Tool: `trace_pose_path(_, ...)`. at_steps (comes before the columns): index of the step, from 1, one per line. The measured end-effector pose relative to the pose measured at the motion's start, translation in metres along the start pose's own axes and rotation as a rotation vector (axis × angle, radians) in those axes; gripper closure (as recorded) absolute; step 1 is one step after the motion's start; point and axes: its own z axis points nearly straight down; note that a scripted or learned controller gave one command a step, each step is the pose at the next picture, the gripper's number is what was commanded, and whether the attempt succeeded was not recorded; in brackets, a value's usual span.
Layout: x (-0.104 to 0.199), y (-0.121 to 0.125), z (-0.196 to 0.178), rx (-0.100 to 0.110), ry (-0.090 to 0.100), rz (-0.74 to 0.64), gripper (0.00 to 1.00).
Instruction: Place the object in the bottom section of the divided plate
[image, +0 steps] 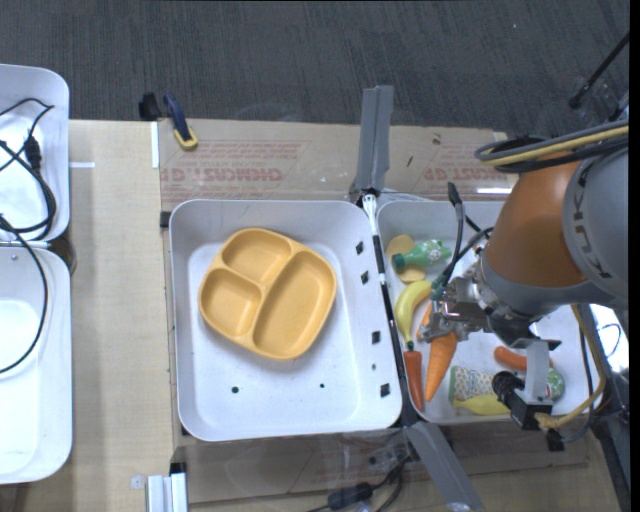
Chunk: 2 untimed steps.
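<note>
A yellow divided plate (268, 290) lies in the left white bin (190, 330). It has two small sections on its left and one large section on its right. In the right bin (425, 408) lie toy foods: a banana (408, 303), an orange carrot (438, 364), a second, darker carrot (413, 376) by the bin wall, and a green bottle-like toy (424, 256). My gripper (447, 318) reaches down into the right bin, just above the orange carrot's top end and beside the banana. The arm's wrist covers much of the bin.
More toys sit at the right bin's front: a pale green patterned piece (472, 383), a yellow piece (487, 405) and a small red-orange piece (512, 356). A grey divider post (374, 140) stands between the bins. Cables hang by the wrist.
</note>
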Motion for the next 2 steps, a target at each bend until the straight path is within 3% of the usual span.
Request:
trace_pose_path(1,-0.012,0.002,-0.015,-0.001,-0.001,-0.050,1.00)
trace_pose_path(2,0.055,0.085,-0.030,0.001,-0.003,-0.244,1.00)
